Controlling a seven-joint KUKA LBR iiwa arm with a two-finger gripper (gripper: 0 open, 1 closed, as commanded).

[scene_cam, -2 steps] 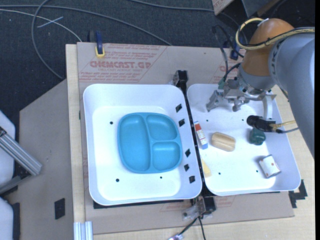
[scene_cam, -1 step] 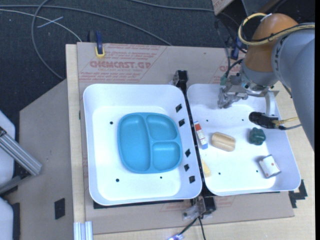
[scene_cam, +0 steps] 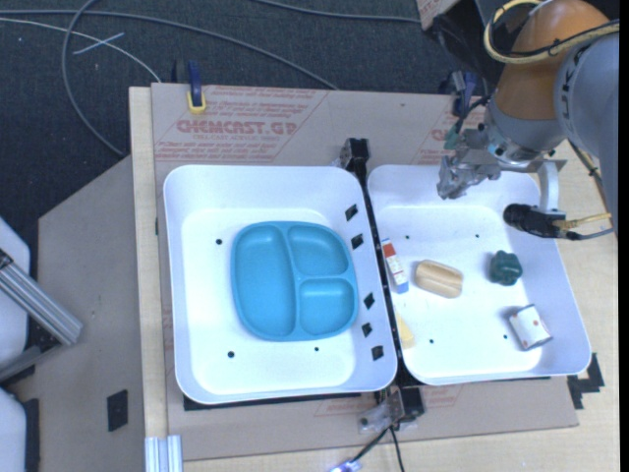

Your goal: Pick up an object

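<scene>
Candidate objects lie in the right bin [scene_cam: 565,347]: a tan block [scene_cam: 438,278] near centre, a dark green piece [scene_cam: 505,267] to its right, a small white item [scene_cam: 529,326] toward the near right corner. The pincer [scene_cam: 454,183] hangs over the bin's far edge, well apart from all three; nothing shows in it, its opening cannot be told. Risk: descending here would likely meet the bin's rim or bare floor.
</scene>
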